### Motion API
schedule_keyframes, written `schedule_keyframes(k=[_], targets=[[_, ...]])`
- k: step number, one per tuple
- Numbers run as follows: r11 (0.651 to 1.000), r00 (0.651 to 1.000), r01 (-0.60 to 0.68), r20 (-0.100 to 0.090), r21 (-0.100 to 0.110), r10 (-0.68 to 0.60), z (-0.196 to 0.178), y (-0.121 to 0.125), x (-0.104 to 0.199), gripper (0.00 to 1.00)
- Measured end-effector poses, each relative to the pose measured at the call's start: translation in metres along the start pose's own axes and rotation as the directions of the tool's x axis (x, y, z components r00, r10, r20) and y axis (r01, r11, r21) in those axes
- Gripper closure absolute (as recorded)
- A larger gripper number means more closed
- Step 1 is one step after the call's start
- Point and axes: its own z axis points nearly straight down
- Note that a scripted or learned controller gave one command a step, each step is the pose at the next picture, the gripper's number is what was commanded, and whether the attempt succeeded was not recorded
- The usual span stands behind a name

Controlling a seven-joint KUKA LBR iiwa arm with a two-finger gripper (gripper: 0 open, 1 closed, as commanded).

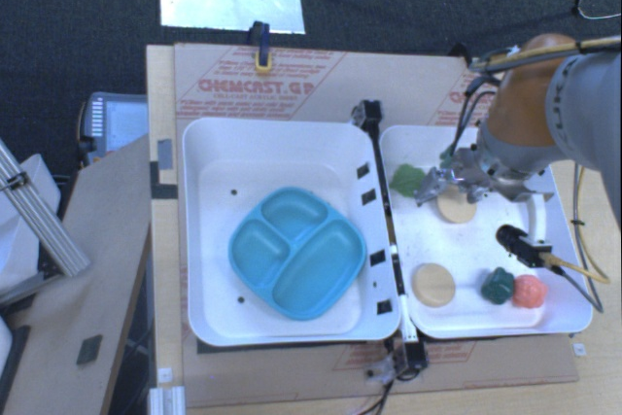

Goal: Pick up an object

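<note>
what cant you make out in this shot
- Gripper fingers: too small and blurred in the camera view to tell open or shut.
- Pale tan round disc: its upper part is covered by the gripper.
- Light green lumpy object: contact with the gripper unclear.

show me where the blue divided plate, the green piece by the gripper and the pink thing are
blue divided plate (pixel 296 251), camera view, on its centre ridge
green piece (pixel 407 178), camera view, on its middle
pink thing (pixel 530 292), camera view, on its top
</note>
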Motion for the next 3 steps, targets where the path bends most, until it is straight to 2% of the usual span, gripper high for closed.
schedule_keyframes(k=[1,2,3], targets=[[1.0,1.0,0.0,0.007,-0.016,0.001,0.034,0.004,-0.003,0.0],[1.0,1.0,-0.001,0.007,-0.025,0.001,0.02,0.007,-0.003,1.0],[1.0,1.0,0.003,0.001,-0.009,-0.003,-0.042,0.001,-0.002,1.0]])
